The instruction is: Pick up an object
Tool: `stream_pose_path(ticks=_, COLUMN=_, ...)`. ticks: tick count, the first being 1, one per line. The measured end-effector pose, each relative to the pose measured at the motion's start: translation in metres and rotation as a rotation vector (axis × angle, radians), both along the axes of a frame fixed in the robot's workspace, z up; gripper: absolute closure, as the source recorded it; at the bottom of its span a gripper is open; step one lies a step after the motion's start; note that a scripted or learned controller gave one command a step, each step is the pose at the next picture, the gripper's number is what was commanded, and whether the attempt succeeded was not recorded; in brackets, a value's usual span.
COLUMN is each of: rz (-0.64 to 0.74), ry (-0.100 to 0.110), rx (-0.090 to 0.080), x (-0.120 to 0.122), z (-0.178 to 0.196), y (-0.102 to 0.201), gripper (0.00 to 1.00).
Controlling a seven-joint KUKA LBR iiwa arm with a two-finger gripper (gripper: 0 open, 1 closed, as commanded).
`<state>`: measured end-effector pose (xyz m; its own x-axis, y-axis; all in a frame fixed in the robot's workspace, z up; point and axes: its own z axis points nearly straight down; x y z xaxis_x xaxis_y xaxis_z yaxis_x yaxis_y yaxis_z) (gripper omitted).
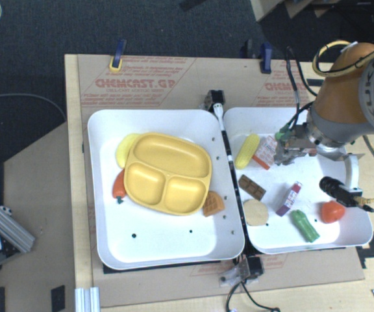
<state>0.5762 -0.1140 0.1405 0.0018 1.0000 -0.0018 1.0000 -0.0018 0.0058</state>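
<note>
The gripper (289, 152) hangs over the upper part of the right bin (352, 234), just right of a red-and-white packet (264, 153) and a corn cob (247, 151); whether it is clenched or released I cannot tell, and nothing shows in its grasp. Lower in that bin lie a brown bar (252, 187), a tan disc (256, 214), a purple tube (289, 199), a green piece (303, 225) and a red tomato (332, 211). In the left bin (109, 239) a yellow tray (167, 173) sits with a carrot (119, 186) at its left edge and a brown waffle (213, 204) at its lower right corner.
</note>
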Motion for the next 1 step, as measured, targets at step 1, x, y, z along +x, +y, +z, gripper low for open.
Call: stream_pose_path(ticks=1, rz=0.003, ry=-0.002, rx=0.001, x=-0.0046, z=0.0606, y=0.005, gripper=1.0)
